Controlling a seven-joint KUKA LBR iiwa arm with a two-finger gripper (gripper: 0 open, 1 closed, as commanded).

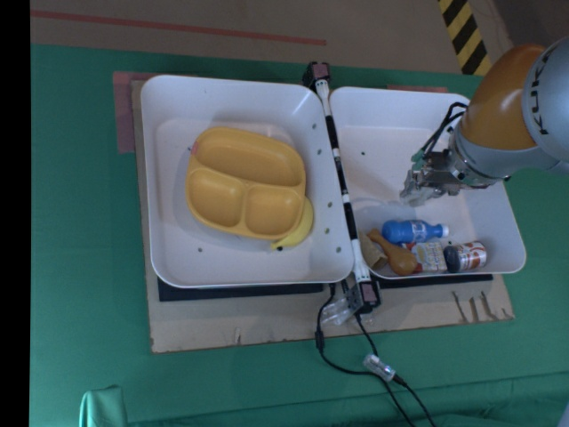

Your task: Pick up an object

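Camera view, read from the left edge of the surface (pixel 80 238) across: the left bin (pixel 164 114) carries a yellow divided tray (pixel 244 181) lying flat near its middle, and a banana (pixel 300 228) curves against the tray's near right corner, touching it, so a grasp there would have to separate the two. Between the bins runs a black-and-white strip (pixel 332 149) with a cable (pixel 356 345) trailing off toward the near edge of the surface. The right bin (pixel 373 123) is bare across its far half, while its contents lie crowded along the near wall, probably having slid down there: a brownish pear-shaped item (pixel 396 253) at the left of the cluster, a blue bottle (pixel 414 231) lying on its side just above it, and a small dark-capped jar (pixel 466 256) toward the near right corner, with some pale packaging between them that I cannot identify. The claw (pixel 418 188) hangs over the middle of the right bin, just beyond the blue bottle, pointed down; whether it is spread or closed I cannot tell, and nothing is visibly between its tips. Since the bottle is the nearest candidate, I judge it the likely object, though its neighbours crowd the approach.
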